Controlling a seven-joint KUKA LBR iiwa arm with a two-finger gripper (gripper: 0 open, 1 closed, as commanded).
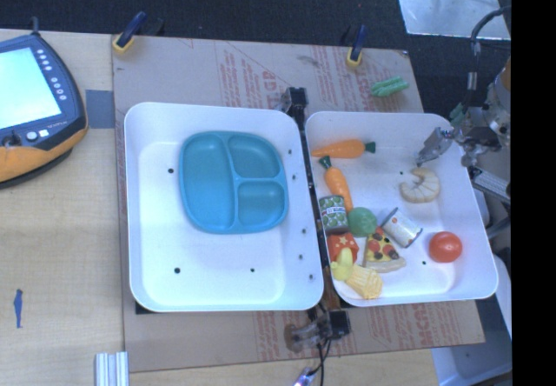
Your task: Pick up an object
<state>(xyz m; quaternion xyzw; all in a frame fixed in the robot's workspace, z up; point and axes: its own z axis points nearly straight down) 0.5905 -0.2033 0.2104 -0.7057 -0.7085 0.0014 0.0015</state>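
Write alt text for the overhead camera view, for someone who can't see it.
A gripper hovers at the right bin's far right edge, above a pale mushroom slice, with toy food nearby: two carrots, a tomato and a pizza slice. The left bin holds a blue divided plate.

This was a robotics lab: clamped cardboard (261, 63) on a bench, a teach pendant (35, 110), toy food (365, 236).

At about three o'clock the gripper (432, 149) showed as a small cluster of grey and silver metal parts with thin, pale fingers (428, 152). Behind it sat a blocky grey wrist section, and a dark cable looped above at two o'clock.
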